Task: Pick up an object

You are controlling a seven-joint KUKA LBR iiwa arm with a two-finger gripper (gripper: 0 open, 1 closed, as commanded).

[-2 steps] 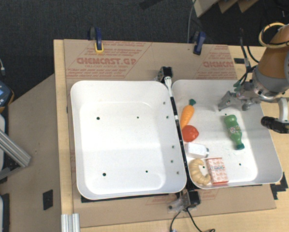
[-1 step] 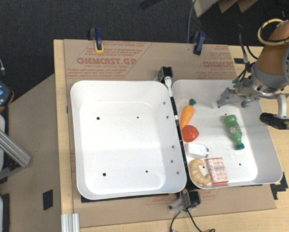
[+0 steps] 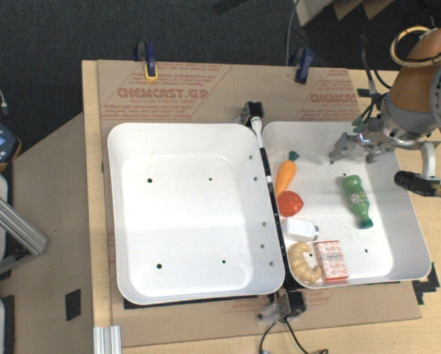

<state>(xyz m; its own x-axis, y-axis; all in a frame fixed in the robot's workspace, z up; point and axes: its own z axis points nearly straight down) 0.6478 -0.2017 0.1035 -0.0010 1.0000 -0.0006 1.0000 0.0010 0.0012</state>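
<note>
My gripper point(image 3: 355, 151) hangs over the far part of the right bin point(image 3: 405, 264), its fingers spread open with nothing between them. A green bottle point(image 3: 356, 199) lies just in front of it, a short way apart. Along the bin's left wall lie an orange carrot point(image 3: 285, 175) with a green top, a red tomato-like piece point(image 3: 290, 203) and a small white item point(image 3: 300, 230). At the bin's near left corner a tan ring-shaped pastry point(image 3: 302, 264) sits beside a small red and white box point(image 3: 331, 262).
The left bin point(image 3: 132, 220) stands beside the right one, with a black divider point(image 3: 268, 183) running between them. Blue clamps point(image 3: 148, 56) point(image 3: 304, 65) hold the cardboard sheet at the back. The arm's orange band point(image 3: 419, 68) rises at the far right.
</note>
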